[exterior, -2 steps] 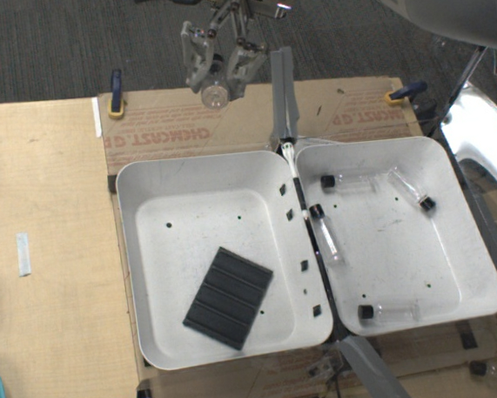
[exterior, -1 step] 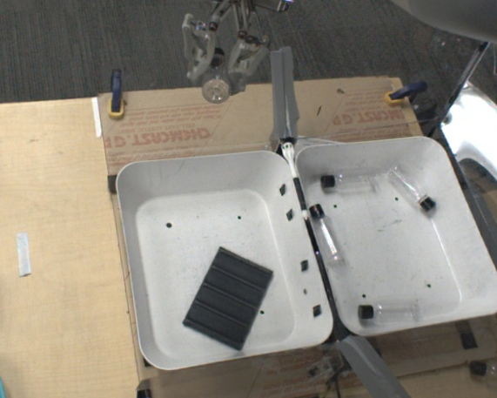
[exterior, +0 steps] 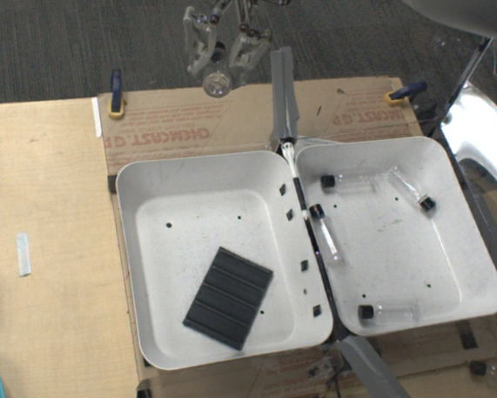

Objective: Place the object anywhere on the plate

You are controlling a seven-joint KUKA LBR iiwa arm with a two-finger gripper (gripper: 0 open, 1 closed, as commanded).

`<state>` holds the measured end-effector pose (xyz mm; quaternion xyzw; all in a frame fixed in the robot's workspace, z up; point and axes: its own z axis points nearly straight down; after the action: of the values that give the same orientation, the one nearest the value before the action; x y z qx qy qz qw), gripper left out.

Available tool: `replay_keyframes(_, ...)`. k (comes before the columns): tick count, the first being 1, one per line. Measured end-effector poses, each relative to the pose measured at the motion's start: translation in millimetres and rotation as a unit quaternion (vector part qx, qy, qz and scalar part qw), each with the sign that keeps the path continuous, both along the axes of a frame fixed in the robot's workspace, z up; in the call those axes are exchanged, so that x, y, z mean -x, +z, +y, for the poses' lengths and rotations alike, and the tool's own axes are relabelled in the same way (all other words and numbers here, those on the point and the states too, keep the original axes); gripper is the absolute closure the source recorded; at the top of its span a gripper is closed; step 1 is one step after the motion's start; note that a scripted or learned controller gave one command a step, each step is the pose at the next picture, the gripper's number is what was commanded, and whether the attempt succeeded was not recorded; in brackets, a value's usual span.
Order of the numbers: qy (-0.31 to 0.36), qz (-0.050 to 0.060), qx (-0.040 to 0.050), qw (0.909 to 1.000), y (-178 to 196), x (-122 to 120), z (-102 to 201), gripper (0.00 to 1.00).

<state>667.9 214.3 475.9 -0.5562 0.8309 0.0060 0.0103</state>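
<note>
Claw [exterior: 217, 52] hangs far side, above bins; finger state can't tell. Dark plate [exterior: 229, 297] lies near-left bin, long axis diagonal. Clear tubes [exterior: 326, 234] in right bin.

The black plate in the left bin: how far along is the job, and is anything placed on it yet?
Done: nothing yet. The black plate lies in the left bin with no object on it.
In hand: the gripper hangs over the cardboard behind the bins. I cannot tell if it carries anything.
Left: four clear tubes lie in the right bin. One object must be set on the plate.
</note>
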Motion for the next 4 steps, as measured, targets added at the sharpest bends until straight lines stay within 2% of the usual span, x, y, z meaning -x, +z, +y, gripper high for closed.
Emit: replay_keyframes(4, -0.011, -0.002, -0.0091, 0.9999, 31, -8, -5, 1.00)
